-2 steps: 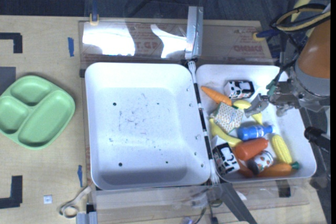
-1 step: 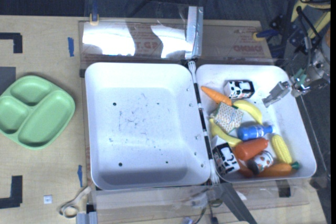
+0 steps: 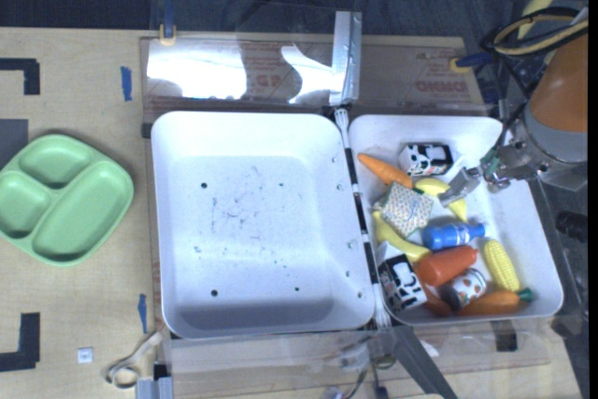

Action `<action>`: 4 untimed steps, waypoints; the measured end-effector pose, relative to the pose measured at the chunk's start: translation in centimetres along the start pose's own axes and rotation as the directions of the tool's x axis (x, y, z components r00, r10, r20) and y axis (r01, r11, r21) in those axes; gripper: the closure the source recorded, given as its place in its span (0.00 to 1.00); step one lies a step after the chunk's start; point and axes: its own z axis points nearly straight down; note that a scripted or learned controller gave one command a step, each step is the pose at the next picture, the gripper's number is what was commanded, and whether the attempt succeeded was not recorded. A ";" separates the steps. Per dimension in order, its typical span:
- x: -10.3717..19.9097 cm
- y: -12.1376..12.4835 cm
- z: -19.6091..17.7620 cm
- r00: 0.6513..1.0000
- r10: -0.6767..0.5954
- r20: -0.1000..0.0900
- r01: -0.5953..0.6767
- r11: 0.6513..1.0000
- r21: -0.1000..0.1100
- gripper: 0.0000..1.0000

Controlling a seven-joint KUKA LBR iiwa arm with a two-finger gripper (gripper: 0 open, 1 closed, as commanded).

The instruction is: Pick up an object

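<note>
From above, the gripper [image 3: 464, 182] hangs low in the right bin [image 3: 547, 243], among toy food: a carrot [image 3: 383, 169], a blue bottle [image 3: 451, 234], corn [image 3: 502, 264]. I judge it is reaching, nothing grasped; next it must settle on one piece. Whether it is spread or pressed together, I cannot tell. The left bin [image 3: 173, 201] sits alongside.

The gripper [image 3: 464, 182] is seen low over the right bin [image 3: 537, 229], near its far right corner. Toy foods are heaped there, among them a carrot [image 3: 383, 169] and a corn cob [image 3: 501, 263].
</note>
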 end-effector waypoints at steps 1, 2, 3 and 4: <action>-4.1 2.1 -1.9 0.988 0.152 0.002 -0.152 0.988 -0.003 0.00; -3.7 2.1 10.4 0.984 -0.180 0.001 0.180 0.984 -0.002 0.00; -3.8 2.2 9.4 0.984 -0.176 0.003 0.176 0.984 -0.005 1.00; 0.2 1.3 -0.5 0.999 0.051 0.001 -0.051 0.999 -0.002 1.00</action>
